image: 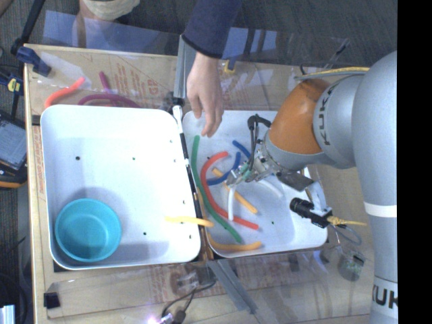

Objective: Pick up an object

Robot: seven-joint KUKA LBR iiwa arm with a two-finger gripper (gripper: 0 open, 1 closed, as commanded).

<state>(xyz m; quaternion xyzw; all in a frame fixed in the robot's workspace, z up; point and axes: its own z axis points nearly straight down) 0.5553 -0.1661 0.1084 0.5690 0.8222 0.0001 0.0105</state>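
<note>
The right white bin (297, 231) holds several coloured tubes and sticks: a long green tube (196, 171), a curved red tube (208, 172), a blue piece (241, 147), a white stick (230, 204), a short orange stick (247, 205) and an orange tube (236, 247) at the front wall. My gripper (237, 175) hangs low over the middle of this pile, just right of the red tube's bend and above the white stick. The grey arm with its orange band (300, 123) covers the bin's right half.
A person's hand (206, 106) in a dark blue sleeve reaches down over the right bin's back left corner. The left white bin (101, 154) holds a blue bowl (88, 230) at its front left. A yellow stick (187, 220) lies across the divider between the bins.
</note>
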